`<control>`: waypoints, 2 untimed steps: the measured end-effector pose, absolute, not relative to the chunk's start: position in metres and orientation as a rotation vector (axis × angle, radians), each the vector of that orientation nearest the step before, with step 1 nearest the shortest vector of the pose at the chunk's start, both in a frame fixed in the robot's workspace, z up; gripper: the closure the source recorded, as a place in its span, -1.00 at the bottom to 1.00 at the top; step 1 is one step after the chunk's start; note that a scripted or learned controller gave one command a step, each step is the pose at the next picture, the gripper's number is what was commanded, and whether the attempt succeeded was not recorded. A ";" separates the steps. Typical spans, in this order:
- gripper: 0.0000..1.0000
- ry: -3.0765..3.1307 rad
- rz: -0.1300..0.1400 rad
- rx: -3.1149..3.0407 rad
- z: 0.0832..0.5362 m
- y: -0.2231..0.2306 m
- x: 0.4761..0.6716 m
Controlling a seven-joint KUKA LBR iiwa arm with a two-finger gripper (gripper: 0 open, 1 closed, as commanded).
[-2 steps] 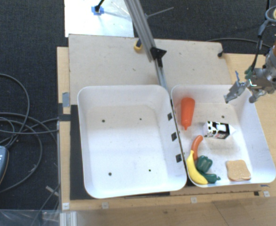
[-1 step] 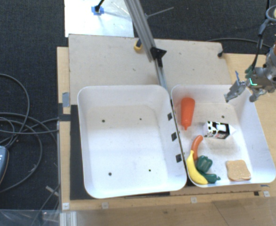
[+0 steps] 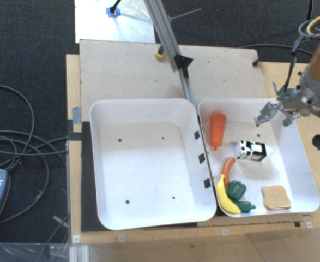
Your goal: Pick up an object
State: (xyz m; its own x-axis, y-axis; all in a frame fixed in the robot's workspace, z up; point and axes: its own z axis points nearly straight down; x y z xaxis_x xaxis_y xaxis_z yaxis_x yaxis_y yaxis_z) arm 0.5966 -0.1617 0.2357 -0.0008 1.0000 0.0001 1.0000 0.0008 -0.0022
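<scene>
My gripper (image 3: pixel 276 115) hangs over the back right part of the right bin (image 3: pixel 304 162), open, with nothing between its fingers. Below and to its left lies a black-and-white patterned carton (image 3: pixel 252 150). An orange carrot (image 3: pixel 217 129) lies near the bin's left wall. Toward the front are a small orange-red piece (image 3: pixel 228 165), a yellow banana (image 3: pixel 225 196), a green pepper (image 3: pixel 238 192) and a slice of toast (image 3: pixel 275 197).
The left bin (image 3: pixel 143 162) sits beside the right one, its wall touching it. A slanted metal pole (image 3: pixel 165 26) crosses the back of the bench. Cables lie on the floor at the left.
</scene>
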 end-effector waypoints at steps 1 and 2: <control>-1.00 -2.220 0.003 -2.219 0.193 -0.164 0.593; -1.00 -2.220 0.003 -2.220 0.148 -0.171 0.592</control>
State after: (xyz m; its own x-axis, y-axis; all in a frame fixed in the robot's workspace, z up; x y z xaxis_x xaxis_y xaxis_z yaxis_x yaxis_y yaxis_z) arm 0.5923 -0.1714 0.1481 0.0001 1.0000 0.0005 1.0000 -0.0001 -0.0030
